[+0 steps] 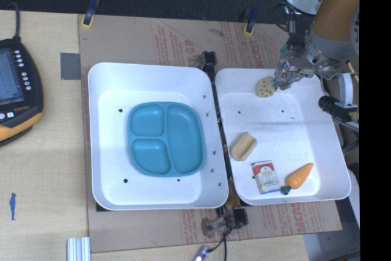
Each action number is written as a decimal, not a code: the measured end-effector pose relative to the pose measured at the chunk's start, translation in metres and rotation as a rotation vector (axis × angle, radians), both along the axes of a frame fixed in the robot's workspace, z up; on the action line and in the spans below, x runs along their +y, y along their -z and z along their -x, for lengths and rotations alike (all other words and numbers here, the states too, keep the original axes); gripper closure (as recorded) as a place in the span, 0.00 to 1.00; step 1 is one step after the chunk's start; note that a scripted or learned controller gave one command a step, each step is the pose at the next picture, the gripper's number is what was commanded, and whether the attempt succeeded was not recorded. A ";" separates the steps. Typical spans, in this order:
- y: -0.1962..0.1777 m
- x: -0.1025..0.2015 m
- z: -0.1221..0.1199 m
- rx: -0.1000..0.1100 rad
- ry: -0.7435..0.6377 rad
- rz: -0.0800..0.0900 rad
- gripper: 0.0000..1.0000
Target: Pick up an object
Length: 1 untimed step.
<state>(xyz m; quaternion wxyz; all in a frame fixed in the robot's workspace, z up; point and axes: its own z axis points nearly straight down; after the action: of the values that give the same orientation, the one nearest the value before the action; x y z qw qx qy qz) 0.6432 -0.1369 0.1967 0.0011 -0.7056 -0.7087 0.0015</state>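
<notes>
Right bin (317,150): cookie (264,87) at far wall, just left of hand (283,80).

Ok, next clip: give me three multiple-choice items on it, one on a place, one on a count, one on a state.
1. Where does the blue divided plate lie?
A. left bin
B. right bin
C. bare bench

2. How many loose items lie in the right bin?
A. two
B. four
C. six

3. How does the carrot stand?
A. upright
B. hanging from the hand
C. lying flat

Answers: 1 A, it fills the left bin's floor. 2 B: cookie, tan block, small carton, carrot. 3 C, it rests on the bin floor, far from the hand.
</notes>
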 end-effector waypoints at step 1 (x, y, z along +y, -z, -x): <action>-0.010 0.000 0.000 0.001 -0.002 0.000 1.00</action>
<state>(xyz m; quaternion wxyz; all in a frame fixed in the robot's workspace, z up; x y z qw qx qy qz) 0.6434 -0.1372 0.2072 0.0016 -0.7047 -0.7095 0.0017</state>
